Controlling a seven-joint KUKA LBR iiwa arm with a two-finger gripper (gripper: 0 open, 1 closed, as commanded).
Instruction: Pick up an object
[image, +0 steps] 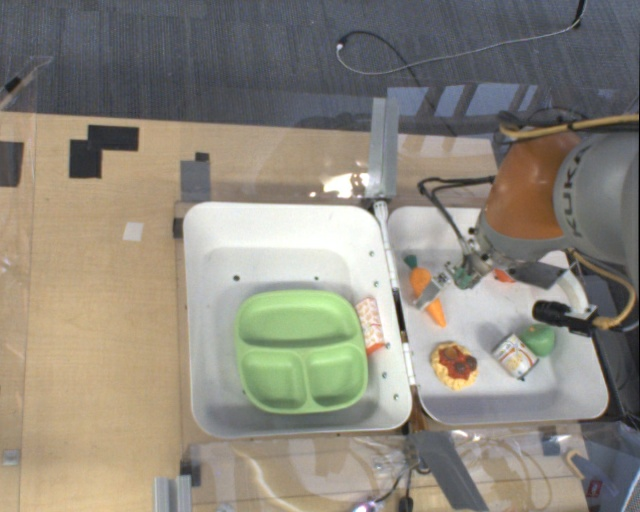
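- The arm leans in over the right bin, its claw hanging low near that bin's upper left part.
- I cannot tell how the claw is set; the tip is too small and cluttered to read, and nothing visibly sits in it.
- Candidates in the right bin: an orange carrot-like piece just below and left of the claw, a small pizza-like disc further down, a little can touching a green round item.
- The left bin holds a green divided tray with a small packet against its right edge.
- Nearest target looks like the orange piece. My advice: centre over it, line up across its narrow width, descend straight, keep off the bin wall at the left.
- It lies close to a grey-and-orange bit, so a sloppy descent could nudge both.
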